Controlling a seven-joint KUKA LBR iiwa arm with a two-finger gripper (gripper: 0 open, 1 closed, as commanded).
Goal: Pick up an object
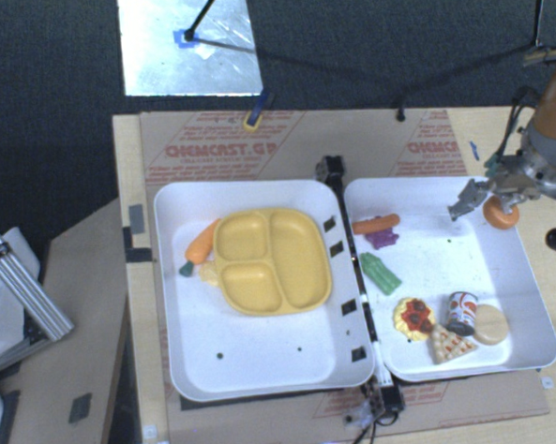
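**Hand over the right bin's far corner, orange ball beside it**

The hand (472,198) hangs over the right bin (535,276) near its two o'clock corner, reaching in from the right. How far its fingers are spread I cannot tell; nothing is seen between them. A small orange ball (501,214) sits just beside the hand, at its four o'clock, against the bin's right wall; whether they touch is unclear.

Across the same bin lie an orange hot dog (376,224) and a purple piece (383,240) at ten o'clock, a green piece (381,273) below them, and at six o'clock a pizza toy (413,317), a can (461,312), a waffle wedge (451,346) and a tan disc (491,324).

The left bin (182,269) holds a yellow divided plate (266,261) with a carrot (200,243) at its nine o'clock edge.
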